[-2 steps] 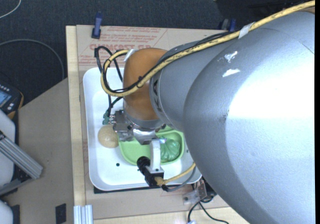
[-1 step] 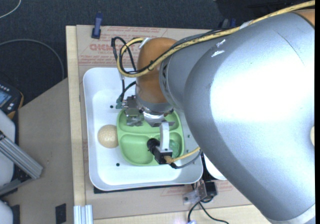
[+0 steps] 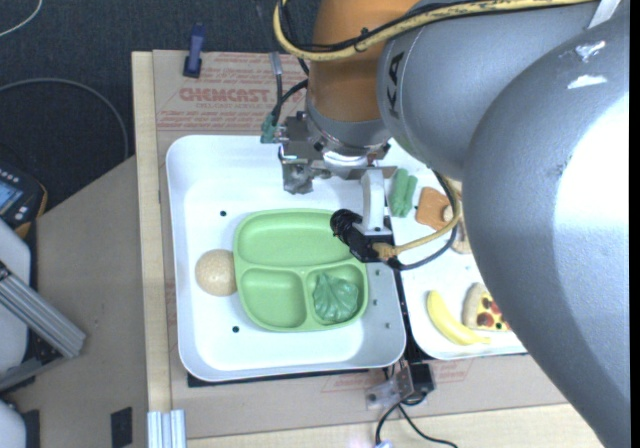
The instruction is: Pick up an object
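Several pick candidates, nothing gripped as far as I can see. Left bin (image 3: pixel 185 236): green divided plate (image 3: pixel 285 236), leafy green piece (image 3: pixel 337 298) in its near-right compartment, beige ball (image 3: pixel 215 273) just beside the plate's left edge. Right bin (image 3: pixel 425 336): banana (image 3: pixel 445 321), partly under the arm.

Risks:
- The gripper is closest to the plate's far rim. A straight descent likely meets rim or bare plate, which is smooth and wide, so the grip may slip or tip the plate and dump the leafy piece.
- The ball would likely roll if pinched off-centre.

Pose: arm in from the right, wrist pointing down, gripper (image 3: pixel 297 174) at the back of the left bin, near the plate's far edge. Can't tell if the jaws are spread or closed.
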Robot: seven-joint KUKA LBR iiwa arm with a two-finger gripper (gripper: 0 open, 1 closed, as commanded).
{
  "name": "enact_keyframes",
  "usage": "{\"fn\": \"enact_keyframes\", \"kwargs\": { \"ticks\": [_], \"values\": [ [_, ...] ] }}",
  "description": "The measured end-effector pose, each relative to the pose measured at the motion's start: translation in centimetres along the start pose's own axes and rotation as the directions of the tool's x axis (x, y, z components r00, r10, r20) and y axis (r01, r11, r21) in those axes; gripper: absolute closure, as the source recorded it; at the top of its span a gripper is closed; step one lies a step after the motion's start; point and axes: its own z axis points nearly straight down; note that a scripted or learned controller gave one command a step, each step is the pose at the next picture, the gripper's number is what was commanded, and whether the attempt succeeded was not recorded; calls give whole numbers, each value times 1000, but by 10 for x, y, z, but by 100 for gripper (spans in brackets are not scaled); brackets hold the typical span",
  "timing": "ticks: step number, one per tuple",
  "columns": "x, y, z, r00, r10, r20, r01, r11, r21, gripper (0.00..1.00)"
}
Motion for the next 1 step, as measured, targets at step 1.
{"fn": "enact_keyframes", "kwargs": {
  "ticks": [1],
  "values": [
    [39,7,104,1000,-4,3,4,1000,22,100]
  ]
}}
